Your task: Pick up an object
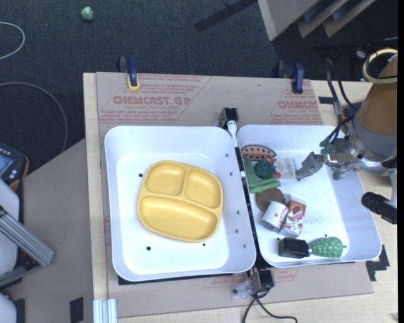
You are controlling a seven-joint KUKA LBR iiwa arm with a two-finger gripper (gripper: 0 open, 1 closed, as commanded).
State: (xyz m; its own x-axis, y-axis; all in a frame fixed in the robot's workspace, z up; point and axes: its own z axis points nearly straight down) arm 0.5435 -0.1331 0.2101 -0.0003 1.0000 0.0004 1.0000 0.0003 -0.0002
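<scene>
Gripper over right bin | fingertips blurred | arm cropped

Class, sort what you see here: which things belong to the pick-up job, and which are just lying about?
Job:
- grey two-finger gripper
- right white bin
- watermelon-slice toy
- small white cylinder
- green bumpy toy
- black block

Lying about:
- yellow divided plate
- left white bin
- small green ball
</scene>
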